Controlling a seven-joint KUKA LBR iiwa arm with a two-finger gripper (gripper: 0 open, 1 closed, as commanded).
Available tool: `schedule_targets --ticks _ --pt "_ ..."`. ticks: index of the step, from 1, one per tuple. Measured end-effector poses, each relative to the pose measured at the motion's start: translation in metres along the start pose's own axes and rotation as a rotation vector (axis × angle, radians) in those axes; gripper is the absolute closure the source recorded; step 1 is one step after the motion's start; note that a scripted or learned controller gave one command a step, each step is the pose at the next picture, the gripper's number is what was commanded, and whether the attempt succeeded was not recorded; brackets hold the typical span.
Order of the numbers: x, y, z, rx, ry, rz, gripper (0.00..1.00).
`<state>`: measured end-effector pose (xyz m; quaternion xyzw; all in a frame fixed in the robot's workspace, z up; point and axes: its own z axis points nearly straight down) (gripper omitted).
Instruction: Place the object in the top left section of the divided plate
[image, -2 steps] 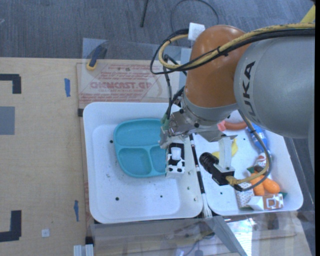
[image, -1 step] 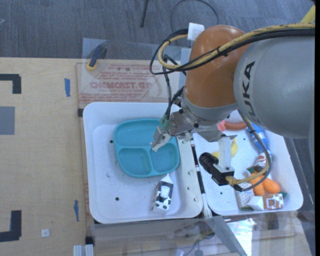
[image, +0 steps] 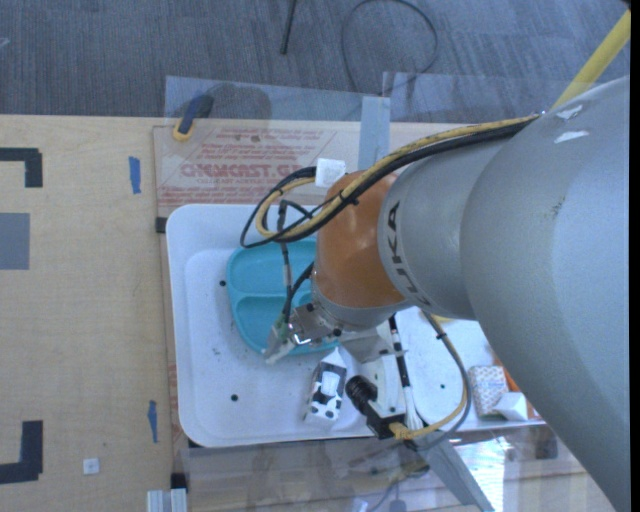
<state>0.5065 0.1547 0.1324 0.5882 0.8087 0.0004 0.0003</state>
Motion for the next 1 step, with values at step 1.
schedule_targets --ticks 1 --pt "0.0168 -0.0125 -0.0581 0.001 -0.001 0.191 0.00"
